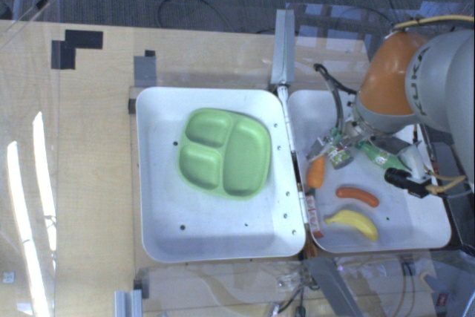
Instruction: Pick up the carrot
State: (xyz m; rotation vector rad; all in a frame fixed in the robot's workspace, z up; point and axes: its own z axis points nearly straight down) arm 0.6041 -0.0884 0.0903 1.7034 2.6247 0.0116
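The orange carrot (316, 174) lies in the right bin (438, 230), close to its left wall and roughly halfway along it. My gripper (335, 147) hangs low over the bin, just up and to the right of the carrot's upper end and very near it. From this angle I cannot tell whether it touches the carrot. The grey arm with its orange band (392, 78) reaches in from the right above it.
A red sausage (358, 195) and a yellow banana (353, 224) lie in the right bin below the gripper. A green divided plate (225, 152) sits in the left bin (159, 219). The wall between the bins (294, 159) runs just left of the carrot.
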